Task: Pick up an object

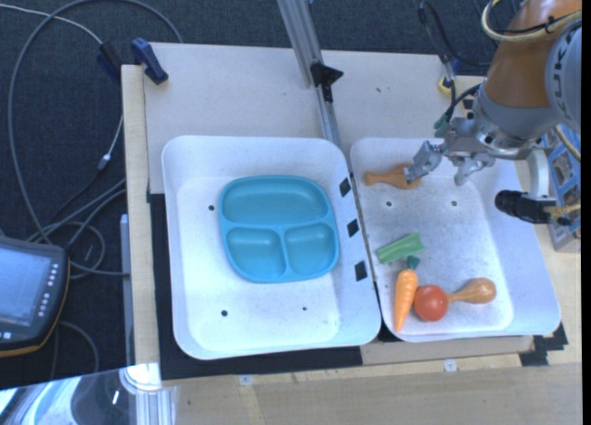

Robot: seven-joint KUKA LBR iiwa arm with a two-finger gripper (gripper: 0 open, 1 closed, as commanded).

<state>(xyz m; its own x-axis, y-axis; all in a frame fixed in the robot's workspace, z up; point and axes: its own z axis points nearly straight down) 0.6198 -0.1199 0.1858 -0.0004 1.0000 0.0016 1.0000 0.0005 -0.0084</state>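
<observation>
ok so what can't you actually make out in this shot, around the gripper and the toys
- Camera view: whether the gripper touches the brown drumstick-shaped toy; its fingers overlap the toy's right end.
- The carrot's lower right side, behind the tomato.
- The arm's upper links, cut off by the right edge.

Arm [531,54]: cut off by the right and top edges; base and upper links out of frame.

Gripper [446,163]: finger gap too small and blurred to read.

Brown drumstick-shaped item [388,176], just left of the gripper: its right end meets the near finger; contact or grip cannot be told.

Black fitting [522,204], right of and below the gripper: cut by the right edge.

Screen device [28,294], far left of the gripper: cut by the left edge.

Metal pole [294,7], up-left of the gripper: top cut off.
</observation>
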